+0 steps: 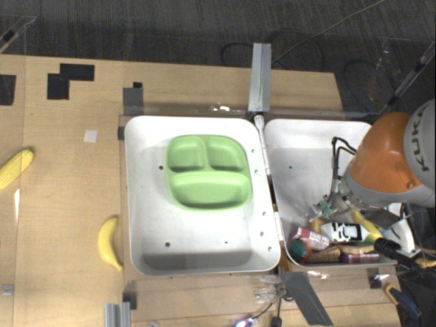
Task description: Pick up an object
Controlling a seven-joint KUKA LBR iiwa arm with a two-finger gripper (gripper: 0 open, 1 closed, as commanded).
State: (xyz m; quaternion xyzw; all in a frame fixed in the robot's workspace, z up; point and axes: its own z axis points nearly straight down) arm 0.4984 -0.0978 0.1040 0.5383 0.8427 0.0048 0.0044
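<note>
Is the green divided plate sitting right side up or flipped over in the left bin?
Right side up: the green divided plate shows its three recessed compartments facing the camera, lying flat in the left bin.

Light wood bench, dark grey carpet, black cables

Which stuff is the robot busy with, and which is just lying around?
Busy with:
arm
pile of small objects
right bin

Just lying around:
green divided plate in the left bin
banana on the bench
corn cob
</note>
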